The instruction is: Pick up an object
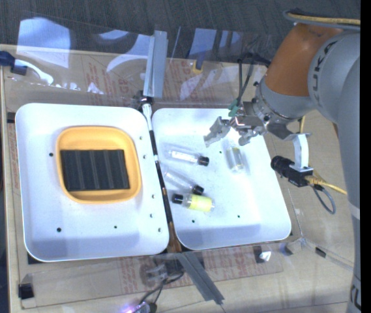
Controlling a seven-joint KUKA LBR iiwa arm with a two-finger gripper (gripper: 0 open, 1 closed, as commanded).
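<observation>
Right bin point(270, 223) with my jaws point(232, 130) spread open over its far edge, gripping nothing; clear vial point(236, 159) lies just below them, yellow-bodied vial point(194, 203) nearer the front.

White bins point(42, 237); yellow tray point(97, 139), black ribbed insert point(95, 169); yellow bottle point(198, 203).

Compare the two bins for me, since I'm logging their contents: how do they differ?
The left bin holds one large yellow tray with a dark ribbed insert; the right bin holds several small items, including a yellow bottle and clear tubes. The gripper hovers over the right bin, not the left. Both are shallow and white.
</observation>
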